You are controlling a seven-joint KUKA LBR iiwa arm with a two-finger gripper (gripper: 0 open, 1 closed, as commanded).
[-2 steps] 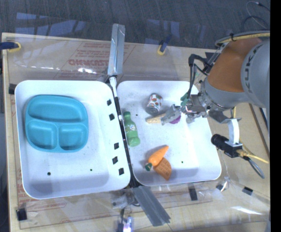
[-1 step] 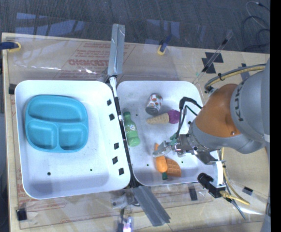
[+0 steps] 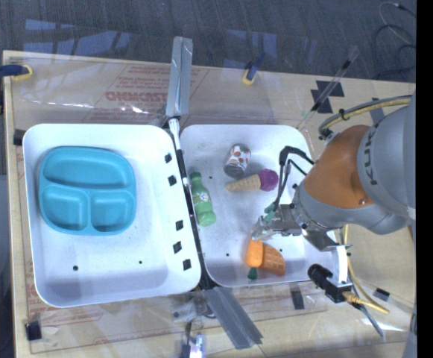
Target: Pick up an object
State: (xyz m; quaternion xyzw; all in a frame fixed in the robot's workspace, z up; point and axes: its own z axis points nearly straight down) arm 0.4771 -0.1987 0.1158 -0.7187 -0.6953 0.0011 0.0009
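In the right bin [image 3: 223, 136] lie a small can [image 3: 237, 160], a toy ice-cream cone with a purple scoop [image 3: 253, 181], a green bottle [image 3: 201, 198] against the left wall, and an orange carrot-like toy [image 3: 264, 257] near the front. My gripper [image 3: 270, 226] hangs low over the right bin, just above the orange toy and below the cone. I see nothing between its fingers.
The left bin [image 3: 45, 274] holds a blue divided tray [image 3: 86, 190]. A metal divider [image 3: 177, 80] runs between the bins. The arm's grey and orange body [image 3: 350, 181] covers the right bin's right side.
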